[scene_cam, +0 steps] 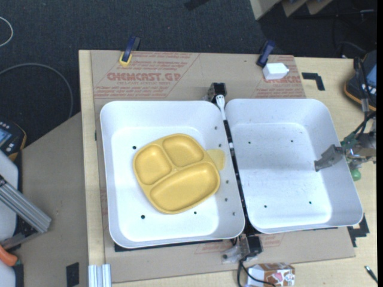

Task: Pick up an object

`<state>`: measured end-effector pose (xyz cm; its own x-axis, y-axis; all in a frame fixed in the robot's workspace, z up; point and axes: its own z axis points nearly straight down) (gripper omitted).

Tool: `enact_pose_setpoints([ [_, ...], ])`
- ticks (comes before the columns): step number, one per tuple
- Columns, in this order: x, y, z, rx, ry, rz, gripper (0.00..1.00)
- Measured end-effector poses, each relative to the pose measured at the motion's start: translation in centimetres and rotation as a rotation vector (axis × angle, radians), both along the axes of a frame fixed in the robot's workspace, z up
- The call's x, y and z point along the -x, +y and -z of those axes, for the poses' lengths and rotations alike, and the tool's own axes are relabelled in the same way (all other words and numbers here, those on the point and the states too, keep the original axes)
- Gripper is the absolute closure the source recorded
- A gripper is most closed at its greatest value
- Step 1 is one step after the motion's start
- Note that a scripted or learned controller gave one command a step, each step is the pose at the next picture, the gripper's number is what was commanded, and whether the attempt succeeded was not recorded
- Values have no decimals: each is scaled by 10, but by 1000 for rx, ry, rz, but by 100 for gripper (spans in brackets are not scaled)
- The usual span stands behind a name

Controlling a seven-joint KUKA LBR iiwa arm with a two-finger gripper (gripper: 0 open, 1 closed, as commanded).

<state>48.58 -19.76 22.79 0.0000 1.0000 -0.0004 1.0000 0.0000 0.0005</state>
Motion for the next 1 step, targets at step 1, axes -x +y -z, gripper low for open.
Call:
enact_pose_setpoints([
  [1, 4, 142, -102, -2, -10, -14, 0],
])
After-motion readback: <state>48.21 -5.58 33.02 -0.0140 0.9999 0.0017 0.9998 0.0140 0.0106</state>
